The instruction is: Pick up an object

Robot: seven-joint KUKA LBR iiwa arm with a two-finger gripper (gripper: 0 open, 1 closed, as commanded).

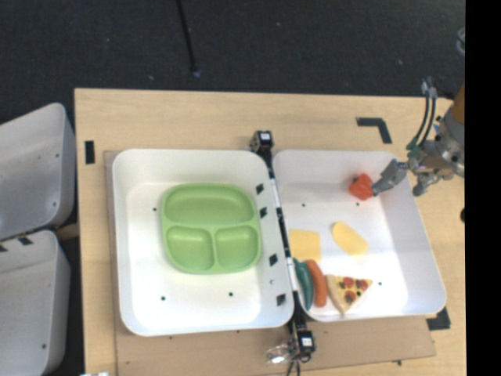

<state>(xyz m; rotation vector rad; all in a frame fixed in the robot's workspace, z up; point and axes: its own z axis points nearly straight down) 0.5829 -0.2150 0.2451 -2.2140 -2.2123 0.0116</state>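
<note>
The right bin (pixel 407 288) holds several toy foods. A small red-orange block (pixel 361 186) lies near its far side. A yellow square slice (pixel 305 245) and a yellow oval piece (pixel 350 238) rest in the middle. Toward the front are an orange sausage-like piece (pixel 316 280), a green piece (pixel 302 276) beside it, and a pizza slice (pixel 347 291). My gripper (pixel 398 189) hangs over the bin's far right part, open, with nothing between its fingers. Its left finger (pixel 387 178) ends just right of the red-orange block.
A green divided plate (pixel 210 227) sits in the middle of the left bin (pixel 133 296). A black hinged divider (pixel 275 218) runs between the two bins. The wooden bench (pixel 196 116) surrounds them, and white chair-like shapes (pixel 31 178) stand at the left.
</note>
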